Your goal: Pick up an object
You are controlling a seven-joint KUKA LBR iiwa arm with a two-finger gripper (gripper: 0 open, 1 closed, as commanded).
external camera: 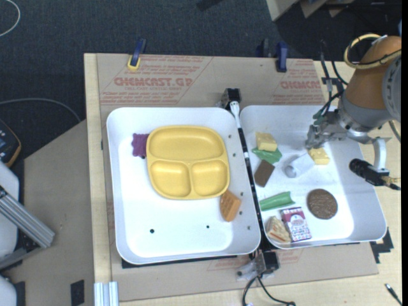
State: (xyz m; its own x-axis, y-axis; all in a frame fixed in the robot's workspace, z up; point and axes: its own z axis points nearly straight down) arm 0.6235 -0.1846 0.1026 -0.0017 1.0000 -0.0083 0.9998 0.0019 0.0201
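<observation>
My gripper (316, 138) hangs low over the back right part of the right bin (357, 225), at the end of the grey and orange arm. Its tip is just above and behind a small yellow block (319, 156); whether they touch is unclear. Left of that block lies a small grey cup (294, 167) on its side. Further left are a yellow wedge (266, 141), a green piece (266, 153) and a brown bar (263, 172). Nothing can be seen held.
The right bin's front holds a green pod (275, 200), a brown round cookie (322, 203), a red packet (297, 224) and a sandwich piece (276, 230). In the left bin (127, 190) lie a yellow divided plate (188, 161), a purple item (139, 144) and a tan chunk (230, 206).
</observation>
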